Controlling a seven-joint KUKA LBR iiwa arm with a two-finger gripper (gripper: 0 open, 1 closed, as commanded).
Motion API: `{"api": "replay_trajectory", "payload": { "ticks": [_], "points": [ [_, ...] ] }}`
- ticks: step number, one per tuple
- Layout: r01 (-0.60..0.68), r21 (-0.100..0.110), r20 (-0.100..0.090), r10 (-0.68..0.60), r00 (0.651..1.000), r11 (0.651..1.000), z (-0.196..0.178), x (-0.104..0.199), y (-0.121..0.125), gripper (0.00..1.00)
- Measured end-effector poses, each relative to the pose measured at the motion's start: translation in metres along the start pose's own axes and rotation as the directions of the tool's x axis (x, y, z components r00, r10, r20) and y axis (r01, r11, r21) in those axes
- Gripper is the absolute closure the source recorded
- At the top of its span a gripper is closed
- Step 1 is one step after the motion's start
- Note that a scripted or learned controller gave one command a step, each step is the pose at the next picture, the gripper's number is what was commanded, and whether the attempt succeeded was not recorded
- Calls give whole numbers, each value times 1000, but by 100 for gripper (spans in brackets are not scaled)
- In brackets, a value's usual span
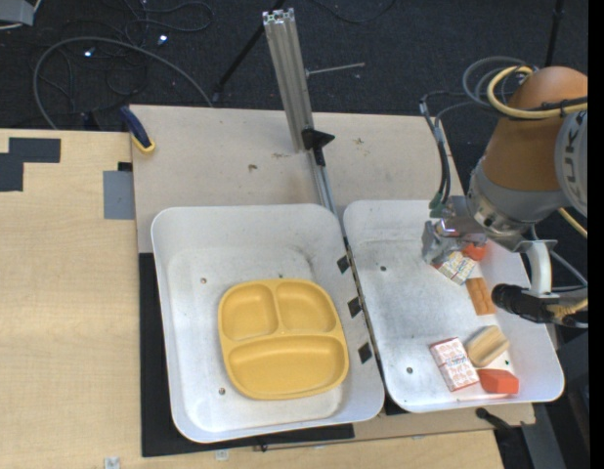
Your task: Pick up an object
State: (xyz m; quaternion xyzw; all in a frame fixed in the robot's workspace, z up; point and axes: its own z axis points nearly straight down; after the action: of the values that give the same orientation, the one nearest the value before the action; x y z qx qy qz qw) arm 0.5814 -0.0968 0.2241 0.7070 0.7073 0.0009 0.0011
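Arm (532, 145) runs out past the right edge; its upper links are cut off. Gripper (445, 245) sits low over the right bin (400, 301); finger gap too small and cluttered to read. A small packet (458, 265) beside it is partly covered by the wrist; label illegible. Printing on the red-and-white box (453, 363) is too fine to read. Cables along the top edge are clipped.

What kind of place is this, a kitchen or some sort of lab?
Most likely a robotics lab or test bench, not a kitchen. A grey and orange robot arm reaches over two shallow white bins, loose cables lie on the dark floor, and an aluminium post stands behind the bins.
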Motion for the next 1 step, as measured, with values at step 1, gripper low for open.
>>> {"api": "replay_trajectory", "payload": {
  "ticks": [1],
  "points": [
    [0, 0, 0, 0, 1000, 1000, -41, -1, 1, 100]
  ]
}}
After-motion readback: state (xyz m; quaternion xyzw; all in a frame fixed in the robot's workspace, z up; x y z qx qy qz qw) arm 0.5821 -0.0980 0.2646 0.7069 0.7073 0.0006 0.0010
